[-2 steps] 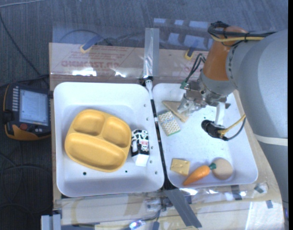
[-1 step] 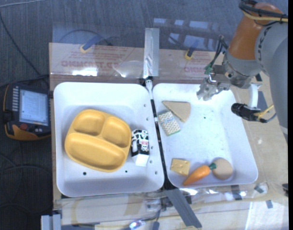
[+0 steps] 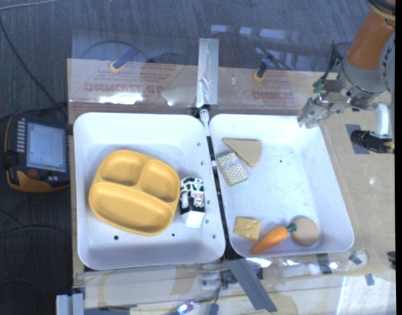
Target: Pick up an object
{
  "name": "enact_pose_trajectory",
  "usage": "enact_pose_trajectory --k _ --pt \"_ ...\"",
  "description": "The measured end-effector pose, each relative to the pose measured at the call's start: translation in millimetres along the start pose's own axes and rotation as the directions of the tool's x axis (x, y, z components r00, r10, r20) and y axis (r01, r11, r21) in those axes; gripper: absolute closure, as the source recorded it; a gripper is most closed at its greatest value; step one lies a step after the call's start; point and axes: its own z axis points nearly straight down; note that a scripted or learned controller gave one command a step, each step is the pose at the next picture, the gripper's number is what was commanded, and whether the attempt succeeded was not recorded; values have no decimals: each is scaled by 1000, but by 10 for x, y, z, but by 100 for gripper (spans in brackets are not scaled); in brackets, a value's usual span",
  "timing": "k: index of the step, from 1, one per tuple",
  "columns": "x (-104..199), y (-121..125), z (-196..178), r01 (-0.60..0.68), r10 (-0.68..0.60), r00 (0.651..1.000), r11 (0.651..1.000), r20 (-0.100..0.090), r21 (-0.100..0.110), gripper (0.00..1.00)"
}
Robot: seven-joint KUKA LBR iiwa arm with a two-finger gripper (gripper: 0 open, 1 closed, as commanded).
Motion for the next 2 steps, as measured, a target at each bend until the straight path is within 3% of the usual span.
enact_pose_trajectory --k 1,2 --pt "53 10 -859 377 -377 926 926 2 -4 100" --pt "984 -11 -521 159 -159 987 987 -4 -1 100"
